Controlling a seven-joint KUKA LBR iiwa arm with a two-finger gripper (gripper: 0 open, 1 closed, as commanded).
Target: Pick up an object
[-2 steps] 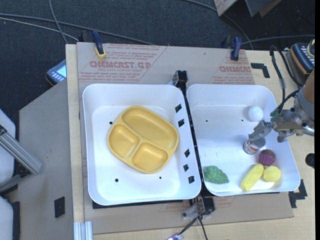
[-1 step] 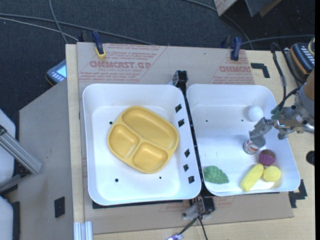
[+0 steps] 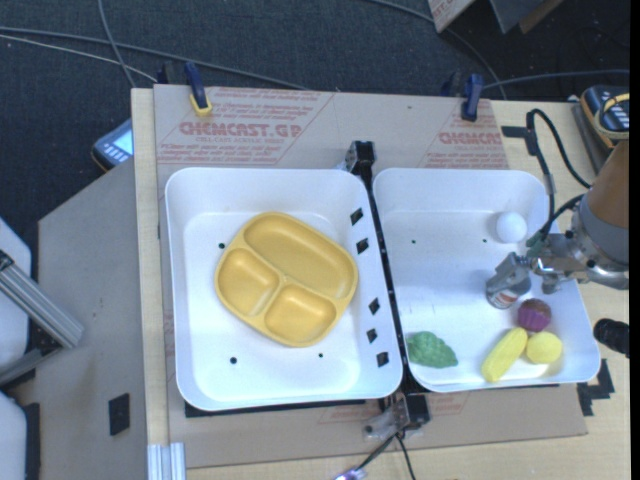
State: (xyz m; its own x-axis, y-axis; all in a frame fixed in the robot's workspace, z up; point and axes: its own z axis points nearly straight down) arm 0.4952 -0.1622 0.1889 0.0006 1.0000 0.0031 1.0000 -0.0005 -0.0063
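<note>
Camera view shows the tabletop (image 3: 300,108) with two white bins. The left bin (image 3: 190,268) contains a yellow divided plate (image 3: 287,278). The right bin (image 3: 440,238) is the landmark here. In its near right corner lie a purple ball (image 3: 534,315), a yellow ball (image 3: 545,348) and a yellow banana-shaped toy (image 3: 503,355), close together. A green leafy toy (image 3: 431,349) lies at the bin's near edge, toward its left. A white ball (image 3: 511,227) sits near the far right side. The end effector (image 3: 507,288) is low inside this bin, just beside the purple ball and nearer than the white ball. Whether it is released or clenched, I cannot tell.
</note>
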